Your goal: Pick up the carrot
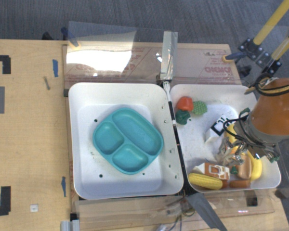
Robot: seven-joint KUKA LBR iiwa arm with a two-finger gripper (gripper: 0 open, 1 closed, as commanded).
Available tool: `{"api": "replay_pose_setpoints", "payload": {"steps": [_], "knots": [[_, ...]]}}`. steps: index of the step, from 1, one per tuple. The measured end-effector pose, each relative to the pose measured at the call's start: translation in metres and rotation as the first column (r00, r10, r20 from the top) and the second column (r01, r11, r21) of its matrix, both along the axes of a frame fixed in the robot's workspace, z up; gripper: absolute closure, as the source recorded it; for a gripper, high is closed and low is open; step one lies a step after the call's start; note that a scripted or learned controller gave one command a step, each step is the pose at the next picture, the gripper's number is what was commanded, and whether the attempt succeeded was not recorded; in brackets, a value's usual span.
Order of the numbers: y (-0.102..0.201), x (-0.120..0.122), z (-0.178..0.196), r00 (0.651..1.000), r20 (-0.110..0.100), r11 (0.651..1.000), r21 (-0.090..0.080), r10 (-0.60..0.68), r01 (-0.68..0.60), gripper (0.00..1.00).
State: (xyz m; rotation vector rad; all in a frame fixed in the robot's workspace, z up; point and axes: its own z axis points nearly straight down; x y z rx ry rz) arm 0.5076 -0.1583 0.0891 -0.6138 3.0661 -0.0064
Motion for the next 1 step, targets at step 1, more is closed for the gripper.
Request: {"api": "replay_pose_setpoints", "payload": {"steps": [1], "knots": [[0.0011, -0.0095, 0.1408, 0.994, 0.007, 0.994, -0.003, -0.109, 0.109, 1.00]]}}
